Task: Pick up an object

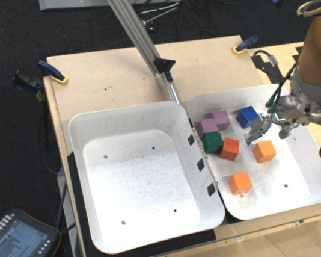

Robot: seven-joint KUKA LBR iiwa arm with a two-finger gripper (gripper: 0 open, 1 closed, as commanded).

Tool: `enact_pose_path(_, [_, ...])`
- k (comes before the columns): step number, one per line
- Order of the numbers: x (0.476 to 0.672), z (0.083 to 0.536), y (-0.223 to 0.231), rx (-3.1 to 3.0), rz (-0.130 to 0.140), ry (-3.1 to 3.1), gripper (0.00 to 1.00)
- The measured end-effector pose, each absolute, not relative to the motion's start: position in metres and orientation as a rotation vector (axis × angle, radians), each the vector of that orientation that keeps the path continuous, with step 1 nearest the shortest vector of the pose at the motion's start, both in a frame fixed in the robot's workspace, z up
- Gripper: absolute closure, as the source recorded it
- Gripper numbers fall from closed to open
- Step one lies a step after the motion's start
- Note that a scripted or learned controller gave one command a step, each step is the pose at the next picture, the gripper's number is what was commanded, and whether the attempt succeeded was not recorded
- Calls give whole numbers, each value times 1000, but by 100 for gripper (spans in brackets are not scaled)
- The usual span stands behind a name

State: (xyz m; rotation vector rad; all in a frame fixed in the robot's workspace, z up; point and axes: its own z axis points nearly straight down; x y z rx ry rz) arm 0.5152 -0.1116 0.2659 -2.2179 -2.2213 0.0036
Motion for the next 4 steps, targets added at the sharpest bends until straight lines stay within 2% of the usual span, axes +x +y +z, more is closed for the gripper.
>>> enact_pose_path(1, [516,268,-112,-2222,0,-2222,0])
enact_pose_path(3, [501,151,-116,-2220,6,-2215,0])
enact_pose_path(4, [501,98,-115,-2220,1,-2220,0])
